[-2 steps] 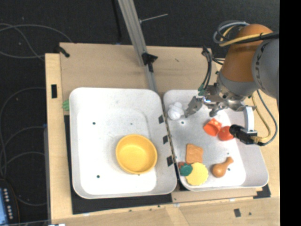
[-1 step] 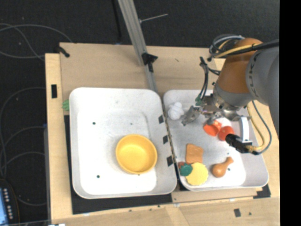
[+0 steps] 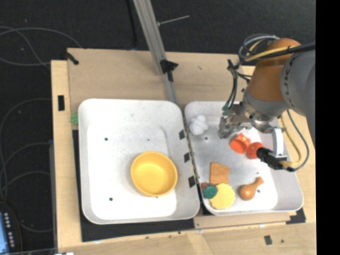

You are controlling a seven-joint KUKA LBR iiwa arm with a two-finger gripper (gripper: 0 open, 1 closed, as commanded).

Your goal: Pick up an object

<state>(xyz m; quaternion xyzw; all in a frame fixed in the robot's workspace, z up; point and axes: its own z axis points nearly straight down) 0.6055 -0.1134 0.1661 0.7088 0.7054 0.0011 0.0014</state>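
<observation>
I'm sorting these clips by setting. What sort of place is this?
Probably a robotics lab bench: two white bins holding toy items like a yellow bowl, a robot arm, loose cables.

Tan wooden bench top [image 3: 122, 73] sits on a dark, near-black floor [image 3: 64, 15]. Thin cables [image 3: 21, 47] loop over the floor at left. Grey metal pole [image 3: 151, 31] slants up from the bench's rear, possibly a camera mount. Lighting even, overhead.
</observation>
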